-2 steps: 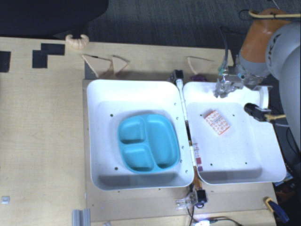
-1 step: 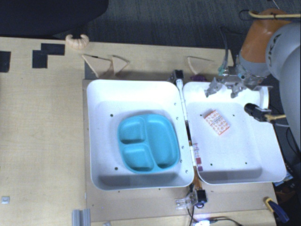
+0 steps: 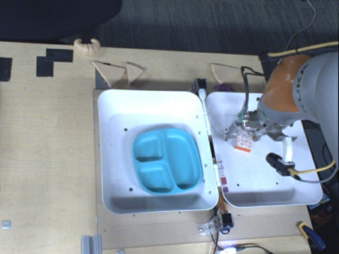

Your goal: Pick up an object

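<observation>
A small white and orange packet [image 3: 243, 141] lies on the floor of the right-hand white bin [image 3: 254, 192], in that bin's upper middle part. The hand [image 3: 241, 128] sits directly over it, at the end of the grey arm [image 3: 312, 97] with its orange band [image 3: 280, 86], which comes in from the right. The metal parts of the hand overlap the packet's top edge, and the packet's orange lower corner pokes out just below them. Whether the hand is spread, pressed together or pinching the packet cannot be told from this slanted view, and whether the packet is touched at all is unclear.

Below and to the right of the hand, a black cable fitting [image 3: 279, 164] with a yellow cable [image 3: 312, 171] hangs over the same bin's floor. At the bin's left rim, below and left of the hand, a small dark label or strip [image 3: 222, 174] lies along the edge.

To the left of the hand, across the shared rim, stands the left-hand white bin [image 3: 114, 142]. It holds a blue divided plate [image 3: 167, 160] with three compartments, lying flat in the middle of the bin's floor, well apart from the hand.

Both bins rest side by side on the pale wooden bench [image 3: 47, 152]. A black cable [image 3: 246, 89] rises beside the hand toward the bench's far edge.
</observation>
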